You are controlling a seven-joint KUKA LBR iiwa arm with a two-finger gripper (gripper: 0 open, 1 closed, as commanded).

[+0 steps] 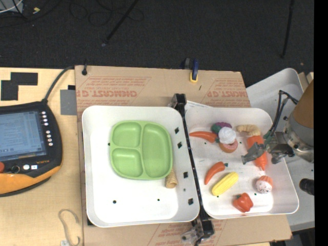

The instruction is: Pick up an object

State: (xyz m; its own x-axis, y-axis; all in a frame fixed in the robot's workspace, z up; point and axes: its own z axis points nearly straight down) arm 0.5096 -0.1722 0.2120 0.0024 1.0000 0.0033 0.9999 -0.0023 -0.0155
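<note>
My gripper [258, 154] hangs low over the right part of the right bin [279, 206], reaching in from the right. It is directly over an orange carrot [263, 162] whose ends stick out above and below it. Whether it grips the carrot is hidden. Spread around the bin are an orange chili [203, 135], a purple and white vegetable [225, 131], a pink round piece [229, 147], a tan bread piece [248, 129], a red-orange pepper [214, 172], a yellow corn cob [224, 183], a red bell pepper [243, 202] and a white and red ball [263, 185].
The left bin [97, 199] holds a green divided plate [141, 150] and a small tan cone [170, 179] by the divider. A teach pendant [25, 147] lies on the bench at far left. Both bins rest on cardboard [128, 88].
</note>
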